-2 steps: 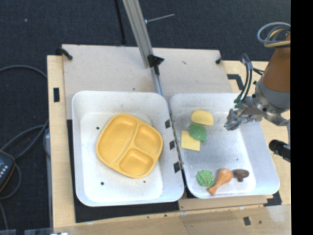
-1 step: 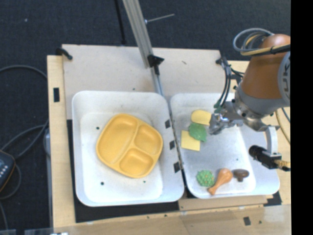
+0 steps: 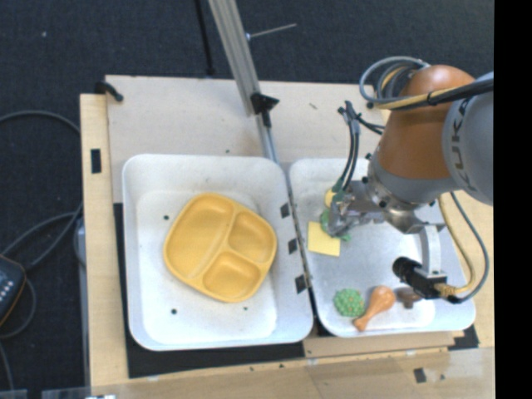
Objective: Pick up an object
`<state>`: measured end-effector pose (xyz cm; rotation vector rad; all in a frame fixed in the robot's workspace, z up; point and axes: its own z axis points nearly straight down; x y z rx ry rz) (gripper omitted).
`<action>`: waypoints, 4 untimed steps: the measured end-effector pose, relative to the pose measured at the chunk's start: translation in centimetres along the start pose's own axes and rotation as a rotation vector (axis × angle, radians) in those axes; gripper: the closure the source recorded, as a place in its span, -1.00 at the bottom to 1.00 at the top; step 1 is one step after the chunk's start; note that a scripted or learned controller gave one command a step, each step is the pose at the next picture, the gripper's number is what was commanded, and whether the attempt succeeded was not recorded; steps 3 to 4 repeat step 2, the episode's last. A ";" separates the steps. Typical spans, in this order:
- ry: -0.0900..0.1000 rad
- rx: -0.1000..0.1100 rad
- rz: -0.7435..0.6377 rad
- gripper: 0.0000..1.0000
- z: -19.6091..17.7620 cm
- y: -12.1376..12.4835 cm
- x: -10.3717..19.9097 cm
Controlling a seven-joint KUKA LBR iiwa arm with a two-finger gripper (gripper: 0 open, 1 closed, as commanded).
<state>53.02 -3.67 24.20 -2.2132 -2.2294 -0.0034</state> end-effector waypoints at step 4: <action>0.000 -0.001 -0.001 1.00 -1.7 -0.8 10.8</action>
